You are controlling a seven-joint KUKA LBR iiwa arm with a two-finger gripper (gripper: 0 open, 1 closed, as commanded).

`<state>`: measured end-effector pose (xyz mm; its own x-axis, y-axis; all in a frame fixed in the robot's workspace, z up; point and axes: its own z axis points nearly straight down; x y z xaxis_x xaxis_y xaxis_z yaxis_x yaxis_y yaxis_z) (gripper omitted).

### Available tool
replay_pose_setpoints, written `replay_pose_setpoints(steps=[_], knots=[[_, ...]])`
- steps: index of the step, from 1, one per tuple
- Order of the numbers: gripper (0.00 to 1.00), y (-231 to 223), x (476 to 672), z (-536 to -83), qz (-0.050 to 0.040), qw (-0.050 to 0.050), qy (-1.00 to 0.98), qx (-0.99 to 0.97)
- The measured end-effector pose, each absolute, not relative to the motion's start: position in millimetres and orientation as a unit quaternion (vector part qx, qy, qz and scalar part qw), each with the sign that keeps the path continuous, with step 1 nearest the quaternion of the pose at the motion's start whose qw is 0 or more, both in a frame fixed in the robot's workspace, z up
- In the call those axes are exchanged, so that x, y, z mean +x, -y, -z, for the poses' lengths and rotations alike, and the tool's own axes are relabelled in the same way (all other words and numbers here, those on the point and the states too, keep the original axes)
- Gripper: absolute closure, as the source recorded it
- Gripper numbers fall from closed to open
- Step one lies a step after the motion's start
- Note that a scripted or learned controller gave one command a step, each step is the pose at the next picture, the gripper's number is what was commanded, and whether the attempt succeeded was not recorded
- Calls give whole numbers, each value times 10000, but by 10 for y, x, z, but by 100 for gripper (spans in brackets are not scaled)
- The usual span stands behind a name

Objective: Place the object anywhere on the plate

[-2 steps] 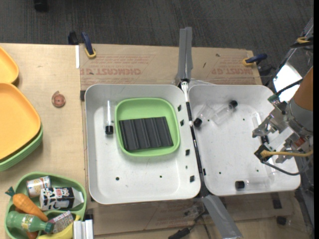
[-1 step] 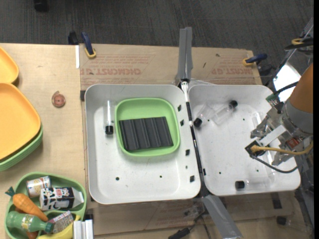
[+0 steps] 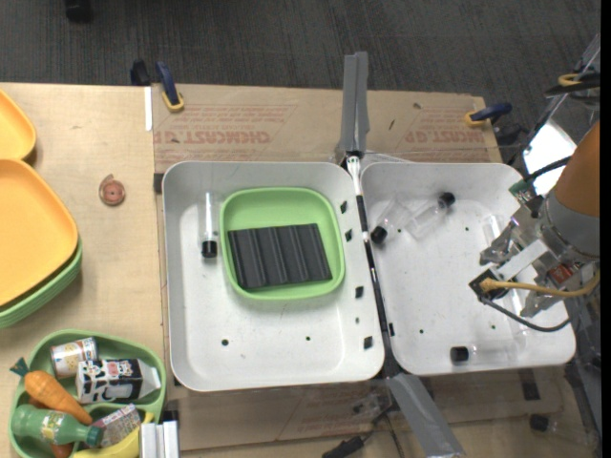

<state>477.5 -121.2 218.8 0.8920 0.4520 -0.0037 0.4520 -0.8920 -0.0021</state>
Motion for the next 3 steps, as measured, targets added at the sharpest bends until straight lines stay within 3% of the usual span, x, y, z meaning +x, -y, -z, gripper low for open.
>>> replay_pose_setpoints(steps=[3], knots=[[0,1212,4775,-2188,-20,6,2322,-9727]])
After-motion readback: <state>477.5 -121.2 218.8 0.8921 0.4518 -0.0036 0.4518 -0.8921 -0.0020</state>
